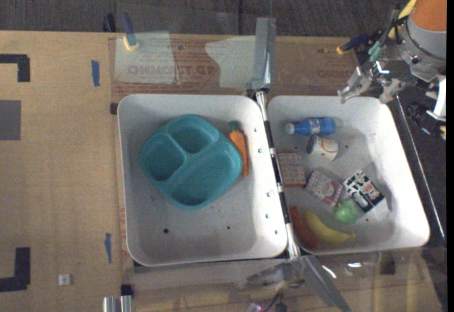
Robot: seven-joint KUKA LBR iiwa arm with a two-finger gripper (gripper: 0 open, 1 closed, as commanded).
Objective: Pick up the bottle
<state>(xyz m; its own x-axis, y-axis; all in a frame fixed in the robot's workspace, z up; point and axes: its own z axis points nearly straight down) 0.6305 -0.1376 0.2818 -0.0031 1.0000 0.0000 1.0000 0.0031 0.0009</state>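
A small blue bottle with a white cap lies on its side near the back of the right bin, cap pointing left. My gripper hangs above the back right rim of that bin, up and to the right of the bottle and well apart from it. Its fingers are spread and nothing sits between them.
Around the bottle in the right bin lie a white can, a pink packet, a black-and-white carton, a green ball, a banana and a red item. The left bin holds a teal divided plate and a carrot.
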